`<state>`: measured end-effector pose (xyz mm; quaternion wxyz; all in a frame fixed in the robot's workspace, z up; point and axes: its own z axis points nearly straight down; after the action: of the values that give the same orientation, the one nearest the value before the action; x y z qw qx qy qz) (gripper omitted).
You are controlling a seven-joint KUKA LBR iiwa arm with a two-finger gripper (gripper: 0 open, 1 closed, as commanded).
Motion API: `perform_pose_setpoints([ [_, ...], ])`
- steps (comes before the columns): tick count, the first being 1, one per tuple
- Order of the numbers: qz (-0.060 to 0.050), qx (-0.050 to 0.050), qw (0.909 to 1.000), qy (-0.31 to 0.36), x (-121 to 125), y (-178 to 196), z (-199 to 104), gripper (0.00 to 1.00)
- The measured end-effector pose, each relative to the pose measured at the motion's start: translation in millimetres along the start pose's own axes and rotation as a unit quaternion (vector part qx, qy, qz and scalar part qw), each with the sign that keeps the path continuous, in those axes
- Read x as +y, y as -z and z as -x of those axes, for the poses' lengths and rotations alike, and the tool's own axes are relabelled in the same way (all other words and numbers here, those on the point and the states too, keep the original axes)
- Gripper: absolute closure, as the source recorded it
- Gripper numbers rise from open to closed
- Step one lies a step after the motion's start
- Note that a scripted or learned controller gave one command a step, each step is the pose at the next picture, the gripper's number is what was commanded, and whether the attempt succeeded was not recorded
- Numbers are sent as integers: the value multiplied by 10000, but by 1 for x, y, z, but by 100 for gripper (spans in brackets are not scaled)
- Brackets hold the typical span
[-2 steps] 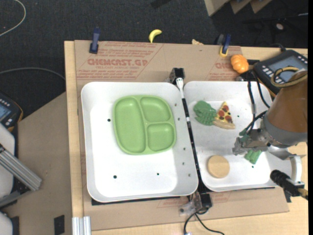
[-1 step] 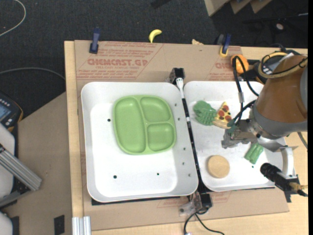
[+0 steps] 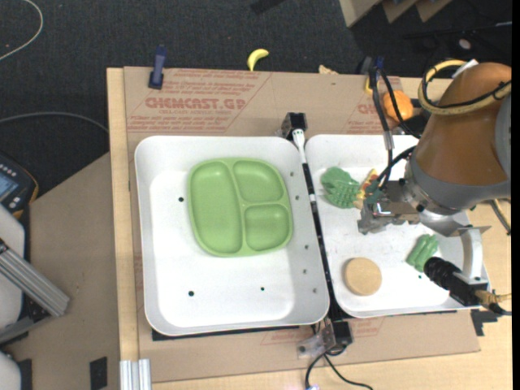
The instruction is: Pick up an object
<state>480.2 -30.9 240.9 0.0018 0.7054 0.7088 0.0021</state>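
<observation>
Where bins meet, hand [image 3: 375, 216] near divider [image 3: 309, 201].

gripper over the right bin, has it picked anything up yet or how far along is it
Done: the arm has reached into the right bin, and the gripper sits low beside the leafy green toy. In hand: nothing visibly lifted. Left: the grasp and lift. The tan round piece and small green piece lie on the bin floor; the green divided plate rests in the left bin.
</observation>
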Motion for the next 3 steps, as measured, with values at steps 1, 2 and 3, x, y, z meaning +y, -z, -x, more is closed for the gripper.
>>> perform_pose_setpoints([
  [1, 13, 5, 10000, 7, 1, 71, -47, 100],
  [2, 9, 13, 10000, 27, 1, 120, -138, 100],
  [3, -12, -3, 10000, -17, 1, 128, -133, 100],
])
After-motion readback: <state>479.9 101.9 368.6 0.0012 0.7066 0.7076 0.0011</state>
